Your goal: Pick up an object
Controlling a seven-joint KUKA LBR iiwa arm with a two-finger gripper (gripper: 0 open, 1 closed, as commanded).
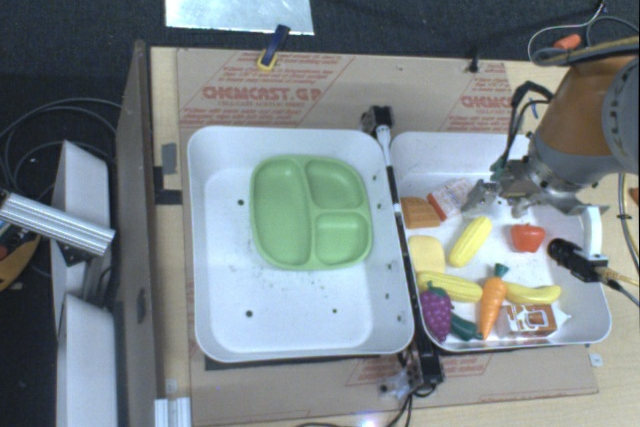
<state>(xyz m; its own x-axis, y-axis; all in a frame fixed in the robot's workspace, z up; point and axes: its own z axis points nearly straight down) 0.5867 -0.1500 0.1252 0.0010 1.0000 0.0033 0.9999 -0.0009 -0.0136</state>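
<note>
At the near edge of the right bin [600, 320] lies a small carton [527, 319], with grapes [436, 312] at the near left corner. Just beyond them a carrot [490, 302] stands on end between two bananas [452, 287] [533, 294]. Farther in, a pale cheese block [427, 254] sits by the left wall, a corn cob [470, 240] leans beside it, and a tomato [527, 237] rests to the right. A bread slice [421, 211] lies beyond the cheese. The gripper [487, 198] hangs over the bin's far middle, above and just past the corn, at the end of the arm [590, 130]; I cannot tell how it is set, and nothing shows in it. The left bin [215, 215] holds a green plate [309, 213].
</note>
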